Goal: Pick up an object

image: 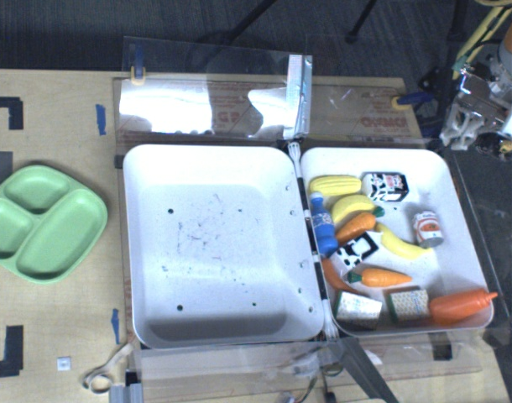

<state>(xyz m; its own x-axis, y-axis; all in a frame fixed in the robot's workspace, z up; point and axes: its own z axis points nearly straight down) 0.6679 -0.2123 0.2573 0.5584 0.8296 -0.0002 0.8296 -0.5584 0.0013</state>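
From above, the arm sits pulled back at two o'clock, its gripper (470,124) hovering outside the right bin (457,193) beyond its far corner, and whether it's clenched or released I cannot tell. Every object lies in that right bin: bananas (350,198), a carrot (382,278), a blue bottle (322,225), a small can (427,228).

Gripper (467,124) hangs at upper right, beyond the bins | right bin (457,193) crowded: bananas (350,198), carrots (382,277), blue bottle (324,227), small can (427,227), black-and-white carton (384,185) | left bin (147,175) beside it | green divided plate (43,222) on bench at far left.
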